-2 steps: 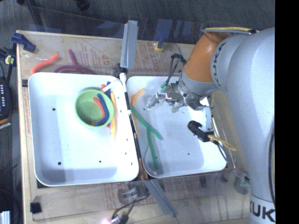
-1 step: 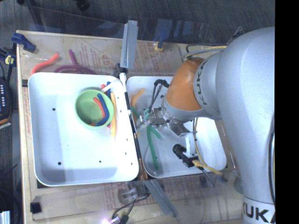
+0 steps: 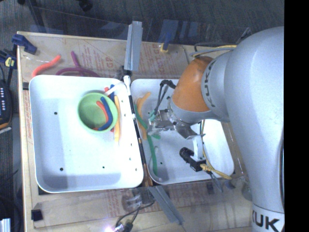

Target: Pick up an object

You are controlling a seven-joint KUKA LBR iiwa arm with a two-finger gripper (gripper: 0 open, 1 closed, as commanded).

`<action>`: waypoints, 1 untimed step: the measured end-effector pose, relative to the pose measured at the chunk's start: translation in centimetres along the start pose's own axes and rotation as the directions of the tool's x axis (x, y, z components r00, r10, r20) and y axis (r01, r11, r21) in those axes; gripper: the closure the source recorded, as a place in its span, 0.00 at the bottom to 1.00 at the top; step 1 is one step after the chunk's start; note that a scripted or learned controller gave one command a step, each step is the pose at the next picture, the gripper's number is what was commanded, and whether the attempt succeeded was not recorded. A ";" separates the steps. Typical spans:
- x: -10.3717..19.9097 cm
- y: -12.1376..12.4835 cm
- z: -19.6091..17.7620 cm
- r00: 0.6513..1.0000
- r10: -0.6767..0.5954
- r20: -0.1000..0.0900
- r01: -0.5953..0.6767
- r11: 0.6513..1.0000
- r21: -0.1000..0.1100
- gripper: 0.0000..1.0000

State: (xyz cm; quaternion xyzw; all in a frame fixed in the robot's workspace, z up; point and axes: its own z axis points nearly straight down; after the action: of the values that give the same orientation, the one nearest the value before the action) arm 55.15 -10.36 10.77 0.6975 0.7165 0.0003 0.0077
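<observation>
**A:** Why is the arm [image 3: 227,81] bent so far over the right bin [image 3: 186,180]?

**B:** It reaches in from the right, so it has to stretch across the whole bin to bring the pincer [image 3: 157,124] to the far wall. That is where the loose things lie.

**A:** Which one is it after?

**B:** My guess is the green strip [image 3: 154,151]. Its upper end sits right at the pincer and the rest trails away below it, along the wall. The orange piece [image 3: 143,105] lies just above the pincer, a little to its left, leaning on that same wall.

**A:** Does it have either of them?

**B:** I cannot tell. The pincer is a tangle of metal seen from above, and nothing shows whether it is released or clenched. The strip looks to be lying flat on the floor of the bin, so I would not call it picked up.

**A:** And the things in the other bin?

**B:** Well to the left of the pincer, past both walls. The green bowl [image 3: 98,111] holds some red and blue bits, and an orange stick [image 3: 116,124] lies beside it in the left bin [image 3: 72,166]. With the pincer placed as it is, those look out of play.

**A:** Any risk?

**B:** A thin strip tight against a wall leaves little room to close around it.
</observation>
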 end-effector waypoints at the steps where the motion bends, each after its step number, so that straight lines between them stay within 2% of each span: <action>1: -0.2 0.0 0.0 1.000 0.001 0.003 -0.001 1.000 0.000 0.00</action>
State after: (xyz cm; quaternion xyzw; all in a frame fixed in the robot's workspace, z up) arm 55.12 -10.54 10.78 0.6980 0.7160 -0.0009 0.0087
